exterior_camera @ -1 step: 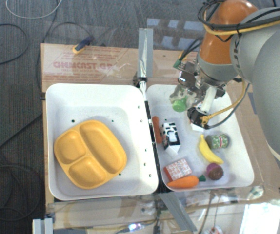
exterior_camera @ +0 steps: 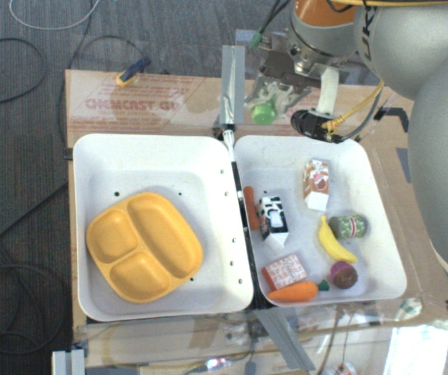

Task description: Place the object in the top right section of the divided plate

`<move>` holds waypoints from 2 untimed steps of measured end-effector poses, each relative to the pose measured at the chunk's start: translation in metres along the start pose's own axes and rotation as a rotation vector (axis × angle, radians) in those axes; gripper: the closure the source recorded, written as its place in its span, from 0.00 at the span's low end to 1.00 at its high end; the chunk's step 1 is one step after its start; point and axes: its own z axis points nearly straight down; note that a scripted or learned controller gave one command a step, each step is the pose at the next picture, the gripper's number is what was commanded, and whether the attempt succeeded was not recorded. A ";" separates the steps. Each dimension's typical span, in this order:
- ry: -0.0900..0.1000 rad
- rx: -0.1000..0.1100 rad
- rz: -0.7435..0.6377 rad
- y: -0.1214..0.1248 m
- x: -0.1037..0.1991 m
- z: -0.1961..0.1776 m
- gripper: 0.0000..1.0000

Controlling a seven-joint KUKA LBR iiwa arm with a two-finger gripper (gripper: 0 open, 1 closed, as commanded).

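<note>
Claw (exterior_camera: 275,100) above the bins' far edge, apparently gripping a green object (exterior_camera: 264,114), my yellow divided plate (exterior_camera: 144,245) in left bin (exterior_camera: 99,156)

Two white bins (exterior_camera: 91,170) were counted, the left holding one yellow divided plate (exterior_camera: 144,246) and the right holding two cartons (exterior_camera: 316,184), one banana (exterior_camera: 334,242), one carrot (exterior_camera: 292,291), one can (exterior_camera: 348,226), one sausage (exterior_camera: 251,208), one red packet (exterior_camera: 285,271) and one dark round fruit (exterior_camera: 343,275).

Bench (exterior_camera: 146,100), two white bins (exterior_camera: 154,162) side by side
</note>
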 end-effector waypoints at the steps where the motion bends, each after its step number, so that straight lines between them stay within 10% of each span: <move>1: 0.001 0.001 0.006 -0.004 0.100 -0.087 1.00; 2: 0.002 0.001 -0.353 -0.058 0.101 -0.045 1.00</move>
